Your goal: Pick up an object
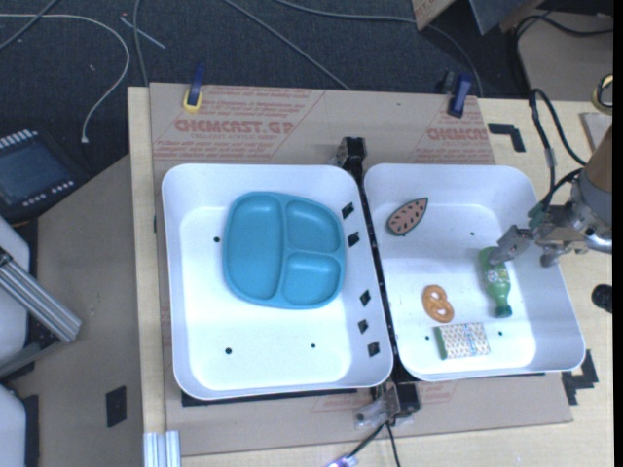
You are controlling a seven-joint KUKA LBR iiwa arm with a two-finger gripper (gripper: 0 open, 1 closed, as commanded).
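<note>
In the right bin (467, 191) lie a green bottle-shaped toy (497, 285), an orange pretzel (437, 303), a brown oval piece with dots (407, 216) and a small patterned packet (460, 340). My gripper (531, 250) hangs over the right bin's right side, just above and right of the green toy. It is open, with one grey finger (507, 247) close over the toy's top end and nothing held between the fingers.
The left bin (195, 339) holds a blue divided plate (284, 249). A black divider with clips (364, 261) runs between the two bins. Cables and a cardboard box lie beyond the bench at the back.
</note>
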